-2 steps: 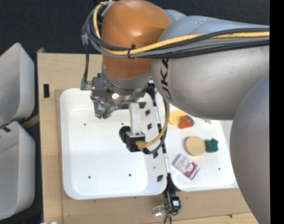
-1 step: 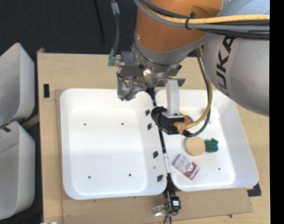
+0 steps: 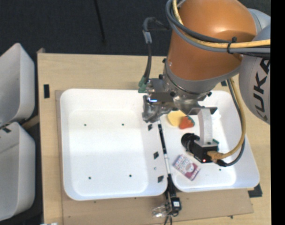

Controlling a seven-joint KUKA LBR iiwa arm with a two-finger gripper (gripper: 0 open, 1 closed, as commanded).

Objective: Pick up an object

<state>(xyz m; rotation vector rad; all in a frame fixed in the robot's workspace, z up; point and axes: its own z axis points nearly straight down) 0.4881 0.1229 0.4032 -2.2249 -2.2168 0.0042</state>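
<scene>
A small yellow piece and an orange-red piece are seen touching each other in the right bin, near its upper left. A small pink-and-white packet is seen lower down in the same bin, with print too small to be read. The end effector is positioned just left of the yellow piece, over the divide between the bins; whether it is open or closed cannot be told, and nothing is seen held. The pick is judged not yet done. Part of the letters "KU" can be read on the arm. The left bin rests beside it on the table.
</scene>
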